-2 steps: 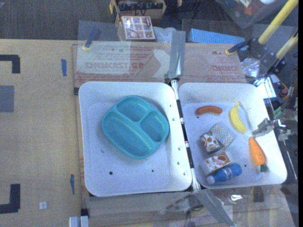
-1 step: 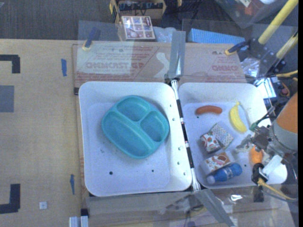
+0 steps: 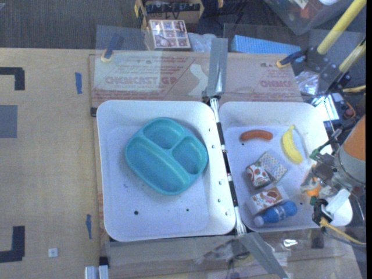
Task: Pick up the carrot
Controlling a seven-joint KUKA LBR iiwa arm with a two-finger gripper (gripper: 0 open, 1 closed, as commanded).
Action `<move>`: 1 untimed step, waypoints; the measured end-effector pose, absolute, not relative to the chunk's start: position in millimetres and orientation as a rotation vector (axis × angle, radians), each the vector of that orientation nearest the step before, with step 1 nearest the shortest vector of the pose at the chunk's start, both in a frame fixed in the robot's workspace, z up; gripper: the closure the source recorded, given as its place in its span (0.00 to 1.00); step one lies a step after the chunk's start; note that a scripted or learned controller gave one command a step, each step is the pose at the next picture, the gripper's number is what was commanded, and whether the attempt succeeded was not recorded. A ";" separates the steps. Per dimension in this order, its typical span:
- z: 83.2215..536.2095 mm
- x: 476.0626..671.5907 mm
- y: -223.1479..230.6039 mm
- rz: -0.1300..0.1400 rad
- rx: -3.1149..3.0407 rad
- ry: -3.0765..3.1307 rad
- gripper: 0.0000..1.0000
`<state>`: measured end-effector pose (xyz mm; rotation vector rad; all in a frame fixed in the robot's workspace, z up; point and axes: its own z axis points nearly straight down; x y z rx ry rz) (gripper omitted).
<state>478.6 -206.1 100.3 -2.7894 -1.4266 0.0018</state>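
The arm's two-finger gripper (image 3: 318, 186) sits low over a small orange carrot (image 3: 314, 185) by the right bin's (image 3: 244, 124) edge, so it looks mid-grasp. Can't tell whether it's open or closed; next it needs a firm pinch, then lift.

The setting is a robotics lab test cell. The bench (image 3: 46, 156) is a bare wooden sheet marked with black fiducial corners (image 3: 14, 77) and blue tape tabs (image 3: 78, 82). Two white bins (image 3: 110, 173) are clamped side by side. Cardboard boxes (image 3: 168, 2), plastic sheeting and yellow-handled clamps (image 3: 343, 22) crowd the far edge.
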 end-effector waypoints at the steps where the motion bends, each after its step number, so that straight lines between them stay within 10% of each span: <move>1: 178.0 505.2 -127.5 0.001 -2.787 -1.447 1.00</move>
